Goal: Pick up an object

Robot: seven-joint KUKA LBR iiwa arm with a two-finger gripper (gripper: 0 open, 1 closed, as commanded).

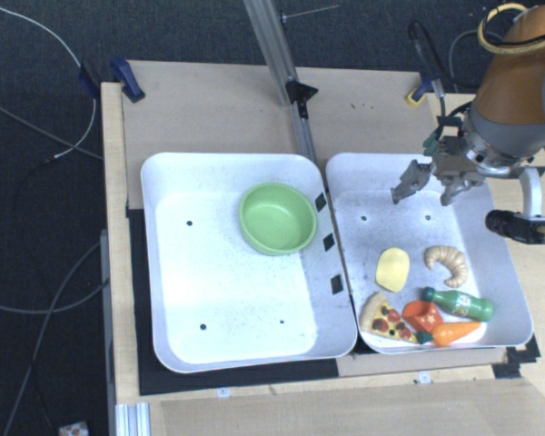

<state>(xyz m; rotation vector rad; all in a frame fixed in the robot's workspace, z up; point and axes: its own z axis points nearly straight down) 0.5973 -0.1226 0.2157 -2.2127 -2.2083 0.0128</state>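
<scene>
Bare white floor beneath claw (431, 184)

My arm (518, 71) is cut off by the right and top edges, so its upper links are out of sight. In the right bin (363, 175), the carrot (454, 332) and the red piece (421, 316) lie partly under the green bottle (459, 304); what that red piece is I cannot tell
</scene>
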